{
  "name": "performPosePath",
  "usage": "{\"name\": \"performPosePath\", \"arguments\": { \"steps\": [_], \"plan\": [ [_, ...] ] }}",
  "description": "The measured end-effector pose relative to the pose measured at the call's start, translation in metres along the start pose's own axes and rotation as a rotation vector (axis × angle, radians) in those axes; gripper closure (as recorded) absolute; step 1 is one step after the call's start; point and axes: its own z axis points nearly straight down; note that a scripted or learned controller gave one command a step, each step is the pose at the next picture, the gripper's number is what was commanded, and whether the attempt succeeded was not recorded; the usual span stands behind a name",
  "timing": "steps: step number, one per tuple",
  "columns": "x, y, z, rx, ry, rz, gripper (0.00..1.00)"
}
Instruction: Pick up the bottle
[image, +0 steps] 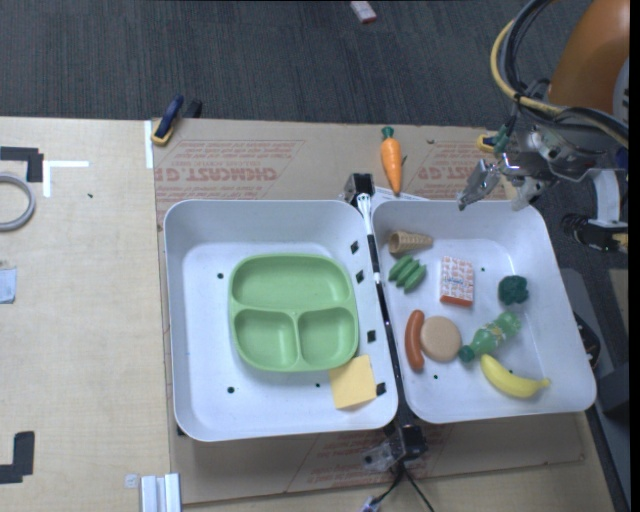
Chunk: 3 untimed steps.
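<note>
Green bottle (495, 333) lies tilted in the right bin (560, 290) between the round bun (440, 338) and banana (512, 377), long axis running diagonally, well toward the near side from the empty gripper (497, 186), whose fingers hang apart over the bin's far rim.

The claw (497, 178) is positioned above the far edge of the right bin (540, 235). Nearer the camera than the claw, the bottle (493, 335) is laid in that bin, just behind the banana (511, 378). To the claw's left, the carrot (390, 158) is placed on the surface (80, 300).
</note>
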Motion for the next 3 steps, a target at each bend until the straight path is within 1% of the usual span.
{"name": "performPosePath", "arguments": {
  "steps": [1, 2, 3],
  "plan": [
    [0.000, 0.000, -0.010, -0.001, -0.002, -0.003, 1.00],
    [-0.035, -0.084, -0.059, 0.000, 0.000, -0.031, 1.00],
    [-0.035, -0.128, 0.007, 0.000, 0.000, -0.094, 1.00]
  ]
}}
